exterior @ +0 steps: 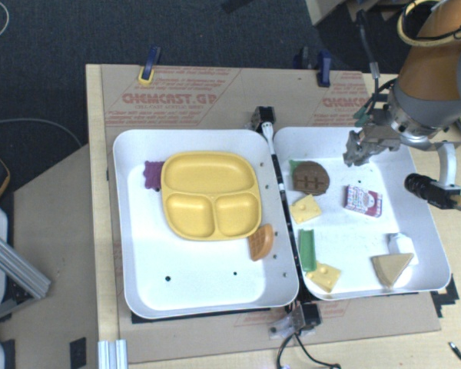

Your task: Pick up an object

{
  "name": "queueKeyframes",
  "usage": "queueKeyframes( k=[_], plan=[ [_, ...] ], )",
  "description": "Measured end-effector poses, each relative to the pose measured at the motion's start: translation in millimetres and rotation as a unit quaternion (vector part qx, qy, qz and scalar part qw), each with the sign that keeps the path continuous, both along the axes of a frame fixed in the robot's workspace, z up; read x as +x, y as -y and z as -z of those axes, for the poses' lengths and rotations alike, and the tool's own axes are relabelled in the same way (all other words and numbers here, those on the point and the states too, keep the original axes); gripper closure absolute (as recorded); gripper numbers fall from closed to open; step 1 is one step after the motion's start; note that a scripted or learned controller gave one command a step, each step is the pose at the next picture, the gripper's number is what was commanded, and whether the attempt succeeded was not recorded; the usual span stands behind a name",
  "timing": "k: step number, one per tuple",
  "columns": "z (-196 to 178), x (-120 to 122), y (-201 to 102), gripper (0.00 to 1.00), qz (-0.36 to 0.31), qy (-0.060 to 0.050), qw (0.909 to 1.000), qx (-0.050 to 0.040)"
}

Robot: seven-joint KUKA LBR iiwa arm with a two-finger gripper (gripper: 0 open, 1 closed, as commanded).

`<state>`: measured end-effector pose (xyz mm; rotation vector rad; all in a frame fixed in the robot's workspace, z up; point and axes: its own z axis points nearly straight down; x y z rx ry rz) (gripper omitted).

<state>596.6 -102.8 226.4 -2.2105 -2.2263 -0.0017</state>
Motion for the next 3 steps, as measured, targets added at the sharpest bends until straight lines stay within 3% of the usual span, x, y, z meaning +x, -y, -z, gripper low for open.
queueKeyframes(
  k=[1,3],
  plan=[
    [9,-2,-55,1.00,0.000,-0.001,1.0000,-0.0002],
    [-11,-25,-164,1.00,0.000,-0.001,1.0000,0.0000]
  ],
)
